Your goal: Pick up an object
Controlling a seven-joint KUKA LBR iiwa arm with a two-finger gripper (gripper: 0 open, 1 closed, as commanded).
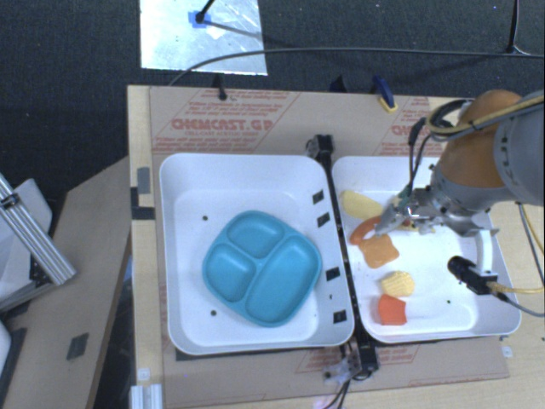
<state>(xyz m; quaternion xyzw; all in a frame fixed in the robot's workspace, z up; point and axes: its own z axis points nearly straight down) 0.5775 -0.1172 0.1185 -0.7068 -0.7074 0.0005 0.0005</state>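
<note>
- Dark carpet is surrounding a bench [255, 118] topped with brown printed board, and two shallow white bins are sitting on it side by side, touching along a black central join.
- A shiny square sheet [202, 24] is lying on the carpet beyond the bench, with a thin cable running across it.
- The left bin [187, 186] is holding a blue divided plate [261, 267], lying flat and turned at an angle, near the bin's middle.
- The right bin [494, 313] is holding several small food-like pieces: a pale yellow piece [362, 204] near the far left corner, an orange-red curved piece [364, 228] just below it, an orange flat piece [379, 250] touching that one, a ridged yellow piece [397, 283] nearer the front, and a red-orange block [392, 310] just beside it.
- The grey arm is reaching in from the right, its orange band sitting above the wrist.
- The gripper [393, 221] is hanging low over the right bin, its tip just beside the orange-red curved piece and the orange flat piece.
- Whether the jaws are apart or together, I cannot tell.
</note>
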